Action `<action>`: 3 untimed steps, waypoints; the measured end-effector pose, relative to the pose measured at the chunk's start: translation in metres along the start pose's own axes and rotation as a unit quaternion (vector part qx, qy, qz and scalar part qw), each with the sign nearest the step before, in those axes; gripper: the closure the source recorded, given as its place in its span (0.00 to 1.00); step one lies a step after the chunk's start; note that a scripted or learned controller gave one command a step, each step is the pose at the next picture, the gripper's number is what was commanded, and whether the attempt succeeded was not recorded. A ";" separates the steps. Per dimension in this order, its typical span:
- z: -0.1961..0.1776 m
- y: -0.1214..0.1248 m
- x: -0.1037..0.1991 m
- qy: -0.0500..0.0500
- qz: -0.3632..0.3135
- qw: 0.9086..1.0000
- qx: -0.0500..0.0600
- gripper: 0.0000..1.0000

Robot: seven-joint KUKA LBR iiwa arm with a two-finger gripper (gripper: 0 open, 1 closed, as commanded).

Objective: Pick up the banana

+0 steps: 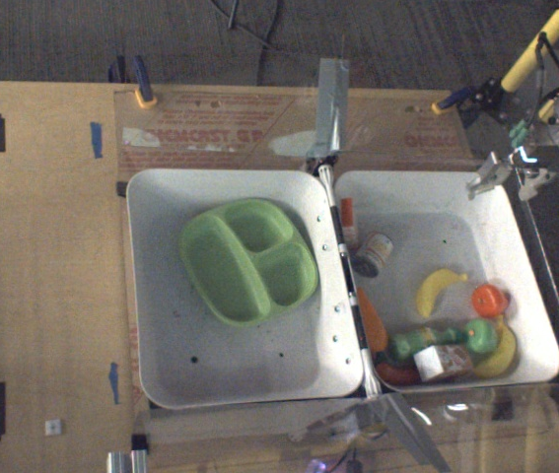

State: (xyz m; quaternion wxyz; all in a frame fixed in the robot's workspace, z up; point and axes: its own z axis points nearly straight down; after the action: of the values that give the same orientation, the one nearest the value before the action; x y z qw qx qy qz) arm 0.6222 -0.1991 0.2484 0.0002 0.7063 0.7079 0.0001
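A small yellow banana (pixel 439 289) lies curved on the floor of the right bin (pixel 456 220), near its middle. My gripper (pixel 509 172) hovers over the bin's far right corner, well up and to the right of the banana. Its fingers stand apart with nothing between them. A second yellow, banana-like fruit (pixel 502 354) lies in the near right corner, partly under a green bottle (pixel 442 340).
The right bin also holds a small can (pixel 373 253), an orange-red round fruit (pixel 489 300), a carrot (pixel 373 325) along the left wall and a red item (pixel 395 373) at the front. A green divided plate (pixel 249 260) lies in the left bin (pixel 161 343).
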 end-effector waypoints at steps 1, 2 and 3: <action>0.103 -0.039 0.030 0.000 -0.101 0.995 -0.001 0.00; 0.159 -0.062 0.070 -0.002 -0.156 0.988 -0.004 0.00; 0.159 -0.062 0.070 -0.002 -0.156 0.988 -0.005 0.00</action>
State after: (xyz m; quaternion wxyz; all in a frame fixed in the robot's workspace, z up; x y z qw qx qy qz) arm 0.5602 -0.1298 0.0893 0.0051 0.5874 0.8093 0.0017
